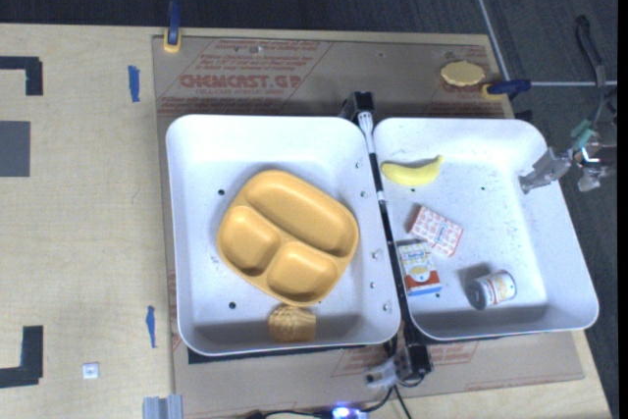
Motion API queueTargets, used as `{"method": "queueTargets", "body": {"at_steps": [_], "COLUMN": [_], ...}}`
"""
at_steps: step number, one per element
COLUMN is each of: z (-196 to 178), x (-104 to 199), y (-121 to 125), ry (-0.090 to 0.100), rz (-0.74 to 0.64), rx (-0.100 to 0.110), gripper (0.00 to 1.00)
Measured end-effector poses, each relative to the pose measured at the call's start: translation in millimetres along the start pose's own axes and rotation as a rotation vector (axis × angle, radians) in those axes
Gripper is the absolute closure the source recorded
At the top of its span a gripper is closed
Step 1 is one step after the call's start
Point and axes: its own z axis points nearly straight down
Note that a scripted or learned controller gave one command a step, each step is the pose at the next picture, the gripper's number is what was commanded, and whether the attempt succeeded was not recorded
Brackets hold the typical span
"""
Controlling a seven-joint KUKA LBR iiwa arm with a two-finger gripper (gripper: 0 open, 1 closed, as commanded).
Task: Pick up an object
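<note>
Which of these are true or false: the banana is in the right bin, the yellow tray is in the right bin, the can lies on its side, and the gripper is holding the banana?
1. The banana is in the right bin. True.
2. The yellow tray is in the right bin. False: it sits in the left bin.
3. The can lies on its side. True.
4. The gripper holds the banana. False: it is at the right bin's far right rim, apart from the banana.

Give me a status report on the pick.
Gripper at right bin's far right rim, holding nothing visible. Banana, can and two small boxes lie loose in that bin. Nothing in the way.
</note>
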Motion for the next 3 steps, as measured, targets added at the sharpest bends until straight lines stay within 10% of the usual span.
{"method": "queueTargets", "body": {"at_steps": [1, 3], "z": [148.6, 187.4], "x": [10.4, 84.2], "y": [8.3, -45.4], "ry": [0.001, -0.009], "rz": [0.001, 0.005], "rx": [0.001, -0.017], "gripper": [0.0, 0.0]}}
